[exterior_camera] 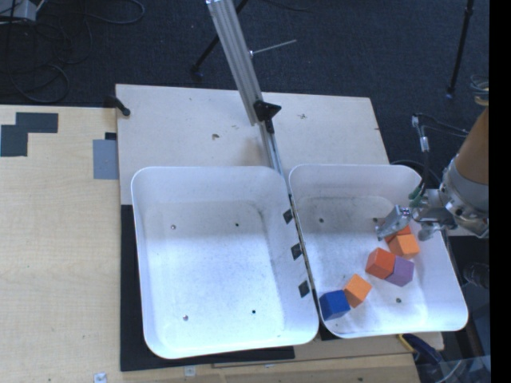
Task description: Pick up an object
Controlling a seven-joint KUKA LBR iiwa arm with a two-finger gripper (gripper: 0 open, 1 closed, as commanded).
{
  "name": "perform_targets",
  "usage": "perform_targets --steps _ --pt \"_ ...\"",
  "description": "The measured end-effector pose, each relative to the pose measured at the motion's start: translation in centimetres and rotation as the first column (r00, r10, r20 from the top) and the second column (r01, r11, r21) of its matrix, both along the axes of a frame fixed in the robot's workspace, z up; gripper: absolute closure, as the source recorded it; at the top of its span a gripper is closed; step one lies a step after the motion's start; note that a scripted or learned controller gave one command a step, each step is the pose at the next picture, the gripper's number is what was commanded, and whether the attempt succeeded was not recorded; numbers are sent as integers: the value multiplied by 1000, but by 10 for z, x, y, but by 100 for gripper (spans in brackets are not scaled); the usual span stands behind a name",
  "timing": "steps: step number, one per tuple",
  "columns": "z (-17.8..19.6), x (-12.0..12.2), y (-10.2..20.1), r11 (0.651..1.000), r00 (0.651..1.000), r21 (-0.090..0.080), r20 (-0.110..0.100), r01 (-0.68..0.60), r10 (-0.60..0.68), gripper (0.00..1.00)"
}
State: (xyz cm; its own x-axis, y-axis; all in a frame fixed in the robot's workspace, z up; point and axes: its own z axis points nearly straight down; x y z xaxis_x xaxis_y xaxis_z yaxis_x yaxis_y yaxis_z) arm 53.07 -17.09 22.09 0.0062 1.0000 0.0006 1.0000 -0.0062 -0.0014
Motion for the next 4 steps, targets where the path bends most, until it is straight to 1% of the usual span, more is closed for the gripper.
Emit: perform_targets --steps 1,2,3,4 --pt "-103 -29 -18 1000 1000 -12 23 -7 8 0" --pt "-109 0 -21 1000 999 -20 36 -5 6 0" --pt "-98 2 -21 1000 999 -17 39 -5 5 100" --pt "-98 2 -21 1000 999 -17 40 -2 3 0"
